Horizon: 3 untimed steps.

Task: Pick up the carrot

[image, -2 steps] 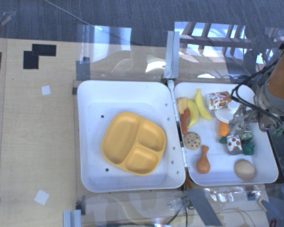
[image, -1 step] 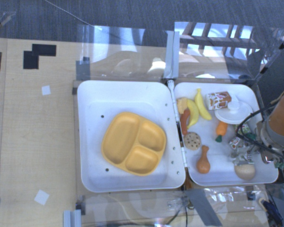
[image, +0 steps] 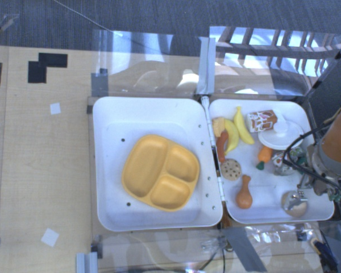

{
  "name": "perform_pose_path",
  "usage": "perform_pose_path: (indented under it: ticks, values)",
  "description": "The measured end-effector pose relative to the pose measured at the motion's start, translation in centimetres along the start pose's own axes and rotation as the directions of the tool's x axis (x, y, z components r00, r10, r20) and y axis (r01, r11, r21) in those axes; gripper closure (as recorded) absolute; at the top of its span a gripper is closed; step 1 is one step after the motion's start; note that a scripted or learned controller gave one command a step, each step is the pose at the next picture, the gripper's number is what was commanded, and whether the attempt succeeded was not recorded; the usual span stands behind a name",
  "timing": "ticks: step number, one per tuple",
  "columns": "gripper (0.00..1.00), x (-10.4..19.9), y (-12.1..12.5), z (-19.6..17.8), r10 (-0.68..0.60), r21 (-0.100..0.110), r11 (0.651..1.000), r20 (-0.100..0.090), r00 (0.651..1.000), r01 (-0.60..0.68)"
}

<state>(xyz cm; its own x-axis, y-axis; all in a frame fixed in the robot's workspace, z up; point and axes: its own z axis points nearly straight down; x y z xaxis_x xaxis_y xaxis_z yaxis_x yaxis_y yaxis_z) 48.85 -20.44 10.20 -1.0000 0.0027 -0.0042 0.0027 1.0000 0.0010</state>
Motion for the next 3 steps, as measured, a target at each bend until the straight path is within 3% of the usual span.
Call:
perform_pose_path:
  ticks: [1,2,3]
  values:
    - [0.0,-8.4,0.6,1.5,0.357,-0.001,0.934,0.0,0.934,-0.357]
    - [0.0,-15.5,0.8,-4.9,0.507,-0.002,0.862,-0.017,0.862,-0.507]
    - [0.0,-9.1,3.6,0.7,0.646,-0.013,0.764,0.023,0.763,-0.646]
